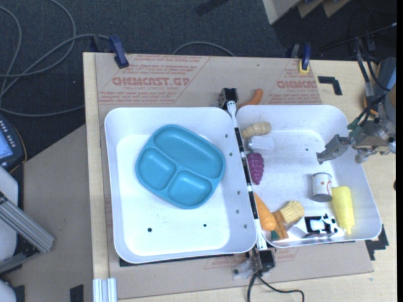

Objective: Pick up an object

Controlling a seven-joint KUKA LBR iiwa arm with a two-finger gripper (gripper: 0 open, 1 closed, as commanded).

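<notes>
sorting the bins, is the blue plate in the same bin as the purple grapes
No, the blue plate lies in the left bin, while the purple grapes sit in the right bin against the divider.

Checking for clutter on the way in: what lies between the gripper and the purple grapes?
In the camera view, bare white bin floor lies between the gripper and the purple grapes.
</notes>
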